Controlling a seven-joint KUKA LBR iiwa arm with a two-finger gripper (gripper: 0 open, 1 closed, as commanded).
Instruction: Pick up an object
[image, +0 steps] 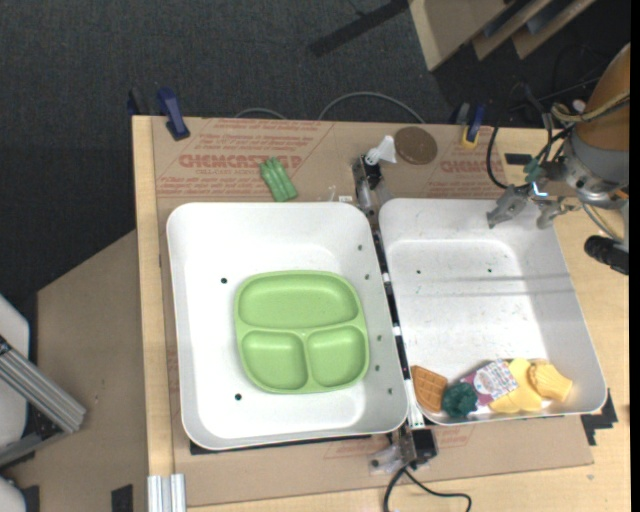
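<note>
Several small objects lie bunched along the near edge of the right bin (480, 300): a tan waffle-like piece (429, 386), a dark green lump (460, 400), a pink and white wrapped item (494, 380) and yellow pieces (535, 385). My gripper (524, 212) hangs over the far right corner of that bin, well away from the objects. It is open, with its two grey fingers (503, 210) spread and nothing between them. The arm enters from the upper right.
The left bin (200, 260) holds a green divided plate (300, 330). On the cardboard behind the bins lie a green clip (279, 180), a brown disc (415, 146), blue clamps (172, 113) and looping cables (360, 100).
</note>
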